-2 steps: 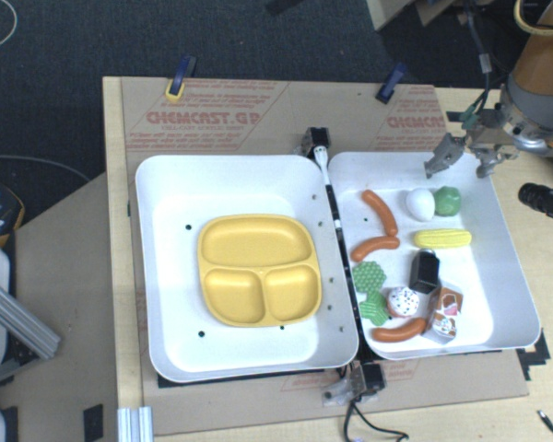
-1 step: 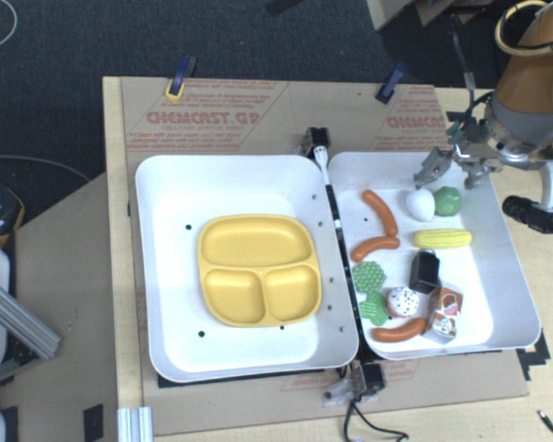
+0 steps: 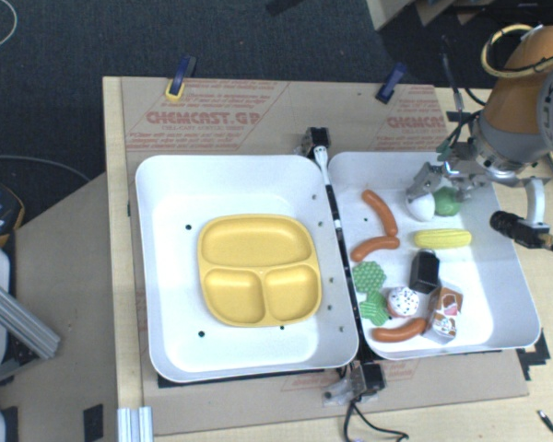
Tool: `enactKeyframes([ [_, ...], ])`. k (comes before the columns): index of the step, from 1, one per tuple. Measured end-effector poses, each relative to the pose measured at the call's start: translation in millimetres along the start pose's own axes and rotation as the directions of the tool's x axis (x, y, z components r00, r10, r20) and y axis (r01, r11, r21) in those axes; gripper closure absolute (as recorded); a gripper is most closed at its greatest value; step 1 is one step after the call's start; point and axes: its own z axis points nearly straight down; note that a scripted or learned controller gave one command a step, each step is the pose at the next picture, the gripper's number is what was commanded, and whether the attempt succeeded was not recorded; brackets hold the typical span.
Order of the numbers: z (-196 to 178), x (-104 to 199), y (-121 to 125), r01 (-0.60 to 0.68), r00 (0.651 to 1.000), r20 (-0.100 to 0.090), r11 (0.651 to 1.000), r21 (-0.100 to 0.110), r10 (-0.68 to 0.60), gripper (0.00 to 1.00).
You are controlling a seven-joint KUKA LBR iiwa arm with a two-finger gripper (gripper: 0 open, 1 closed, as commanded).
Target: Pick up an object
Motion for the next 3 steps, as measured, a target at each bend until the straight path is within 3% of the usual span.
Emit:
enactKeyframes([
  [1, 13, -3, 5, 0.0, 1.0, 0.01, 1.0, -0.024, 0.0, 0.0],
  [2, 4, -2, 6, 0.002, 1.0, 0.01, 1.0, -0.026, -0.001, 1.0],
  [3, -41, -6, 5, 0.0, 1.0, 0.004, 1.0, -0.012, 0.0, 1.0],
])
